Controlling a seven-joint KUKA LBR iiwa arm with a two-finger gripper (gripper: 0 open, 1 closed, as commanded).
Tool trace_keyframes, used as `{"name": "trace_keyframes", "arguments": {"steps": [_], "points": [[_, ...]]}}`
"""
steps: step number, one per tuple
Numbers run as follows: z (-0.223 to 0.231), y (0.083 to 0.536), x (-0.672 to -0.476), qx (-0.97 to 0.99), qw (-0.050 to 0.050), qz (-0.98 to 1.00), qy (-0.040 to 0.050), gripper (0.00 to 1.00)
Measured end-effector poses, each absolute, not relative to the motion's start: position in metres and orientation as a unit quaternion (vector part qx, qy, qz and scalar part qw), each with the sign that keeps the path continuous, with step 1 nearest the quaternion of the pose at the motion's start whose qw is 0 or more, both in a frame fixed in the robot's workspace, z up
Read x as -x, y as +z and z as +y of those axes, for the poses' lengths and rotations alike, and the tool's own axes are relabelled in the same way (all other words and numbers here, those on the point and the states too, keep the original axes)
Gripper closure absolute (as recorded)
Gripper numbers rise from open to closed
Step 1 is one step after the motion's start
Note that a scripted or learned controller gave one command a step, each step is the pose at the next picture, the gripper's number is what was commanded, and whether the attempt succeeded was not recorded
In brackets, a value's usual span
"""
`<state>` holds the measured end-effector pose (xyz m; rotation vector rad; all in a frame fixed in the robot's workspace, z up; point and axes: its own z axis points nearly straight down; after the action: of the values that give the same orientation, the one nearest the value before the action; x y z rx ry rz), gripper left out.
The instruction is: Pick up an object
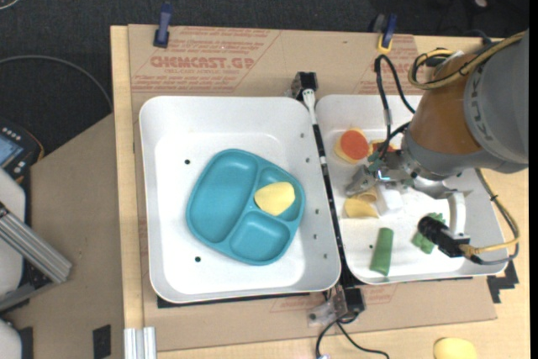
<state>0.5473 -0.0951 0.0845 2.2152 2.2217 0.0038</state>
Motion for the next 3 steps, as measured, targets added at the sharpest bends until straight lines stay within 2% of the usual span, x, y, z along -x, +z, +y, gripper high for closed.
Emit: {"name": "trace_keyframes", "arguments": {"steps": [1,2,3], "points": [[-0.028,0.19,-0.478,-0.705,0.0,0.709,0.0032,0.0],[-0.033,0.195,-0.48,-0.707,0.001,0.707,0.0008,1.0],[0.023,0.308,-0.481,-0.704,0.004,0.71,0.0061,1.0]]}}
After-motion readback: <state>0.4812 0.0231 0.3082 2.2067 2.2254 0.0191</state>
